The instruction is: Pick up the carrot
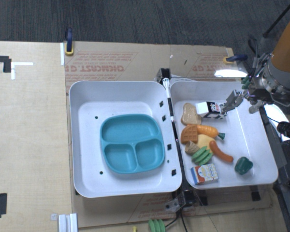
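Observation:
The carrot (209,130), orange with a green stub at its right end, lies in the right bin (253,129) among other toy foods. It touches a brown pastry (189,134) on its left and a yellow piece (203,140) just below. My gripper (230,104) hangs over the bin's back part, up and to the right of the carrot and apart from it. Its tip is close to a small black-and-white item (213,108).
Around the carrot lie a bread slice (188,113), a white cube (201,108), an orange sausage (221,152), a green striped piece (201,155), a dark green item (243,165) and a small carton (205,173). The left bin (82,129) holds a blue divided tray (133,143).

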`<state>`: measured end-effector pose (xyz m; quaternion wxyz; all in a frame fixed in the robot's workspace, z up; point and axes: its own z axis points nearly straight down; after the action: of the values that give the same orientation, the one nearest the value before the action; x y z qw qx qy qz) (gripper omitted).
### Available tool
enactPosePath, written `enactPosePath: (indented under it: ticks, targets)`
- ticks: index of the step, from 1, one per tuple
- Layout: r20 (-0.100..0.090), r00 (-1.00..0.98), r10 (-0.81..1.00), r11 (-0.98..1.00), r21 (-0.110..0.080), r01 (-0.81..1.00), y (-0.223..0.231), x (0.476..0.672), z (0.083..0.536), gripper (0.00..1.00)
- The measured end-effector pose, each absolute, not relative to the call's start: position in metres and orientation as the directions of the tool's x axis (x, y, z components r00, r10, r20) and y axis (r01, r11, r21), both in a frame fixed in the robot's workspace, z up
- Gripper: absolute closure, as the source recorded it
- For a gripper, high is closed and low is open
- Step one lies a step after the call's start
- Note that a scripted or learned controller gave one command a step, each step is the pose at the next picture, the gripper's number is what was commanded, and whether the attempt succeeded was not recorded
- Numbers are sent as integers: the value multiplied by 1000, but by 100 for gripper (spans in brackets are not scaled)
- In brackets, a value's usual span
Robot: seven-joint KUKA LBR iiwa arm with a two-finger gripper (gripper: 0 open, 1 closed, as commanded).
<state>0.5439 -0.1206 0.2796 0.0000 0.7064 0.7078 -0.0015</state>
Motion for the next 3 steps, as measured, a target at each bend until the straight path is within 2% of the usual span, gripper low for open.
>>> enactPosePath:
  ticks: [1, 2, 3]
  targets:
    - [-1, 102, 995, -102, -4, 995, -93, 559, 142, 0]
    - [10, 489, 872, -489, 16, 872, -122, 567, 100, 0]
    - [0, 573, 819, -573, -2, 819, -94, 543, 92, 0]
